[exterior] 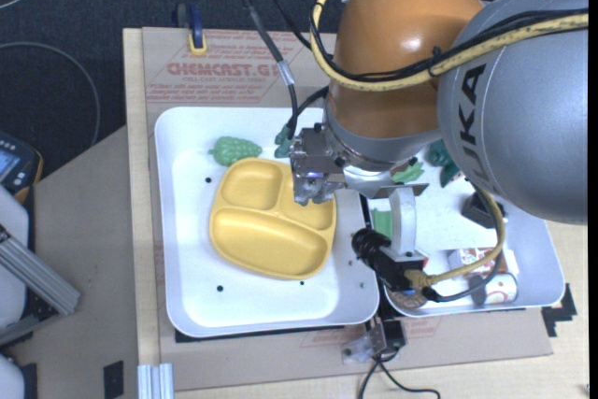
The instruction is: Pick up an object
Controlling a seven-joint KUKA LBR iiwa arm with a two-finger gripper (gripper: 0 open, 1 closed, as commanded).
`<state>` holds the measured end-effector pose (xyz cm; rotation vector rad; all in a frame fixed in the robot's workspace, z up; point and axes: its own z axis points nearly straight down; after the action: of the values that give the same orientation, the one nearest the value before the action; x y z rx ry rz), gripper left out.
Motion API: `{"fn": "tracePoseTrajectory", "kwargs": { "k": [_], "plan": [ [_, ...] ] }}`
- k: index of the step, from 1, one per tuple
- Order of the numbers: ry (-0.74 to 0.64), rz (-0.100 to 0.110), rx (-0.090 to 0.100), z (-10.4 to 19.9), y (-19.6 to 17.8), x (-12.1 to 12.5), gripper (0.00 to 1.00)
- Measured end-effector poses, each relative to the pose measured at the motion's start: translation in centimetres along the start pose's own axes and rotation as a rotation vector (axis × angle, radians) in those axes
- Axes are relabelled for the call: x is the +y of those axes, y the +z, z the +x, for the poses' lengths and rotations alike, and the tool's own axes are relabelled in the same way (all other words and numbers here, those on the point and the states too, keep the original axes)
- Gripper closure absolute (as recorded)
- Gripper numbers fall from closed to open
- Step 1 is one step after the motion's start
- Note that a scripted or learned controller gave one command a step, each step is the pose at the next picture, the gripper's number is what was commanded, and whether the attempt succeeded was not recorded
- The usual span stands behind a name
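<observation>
The arm comes in from the right, its big orange band looming over the seam between the two bins, and the gripper (313, 178) is low over the left bin (182, 201), right at the upper right corner of the yellow divided tray (271, 234). That tray lies flat on the bin floor, its long axis slanting from upper right down to lower left, the two small compartments at the upper end, the one wide compartment toward the near edge. The gripper's tip sits over the small right-hand compartment; whether the fingers are apart or together, I cannot tell. Just beyond the tray's far left corner lies a green leafy toy (234, 149), close beside the rim.
</observation>
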<state>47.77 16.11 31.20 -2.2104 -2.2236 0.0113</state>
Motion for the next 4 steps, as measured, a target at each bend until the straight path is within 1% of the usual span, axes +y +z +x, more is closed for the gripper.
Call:
{"fn": "tracePoseTrajectory", "kwargs": {
  "k": [1,2,3,4],
  "plan": [
    [0.007,-0.004,0.000,-0.2,1.2,1.8,1.00],
    [0.011,-0.017,0.001,-5.4,-5.1,0.1,1.00],
    [0.005,-0.013,0.000,-5.0,-5.8,0.1,1.00],
    [0.004,-0.015,0.000,-5.0,-6.8,0.2,1.00]
  ]
}}
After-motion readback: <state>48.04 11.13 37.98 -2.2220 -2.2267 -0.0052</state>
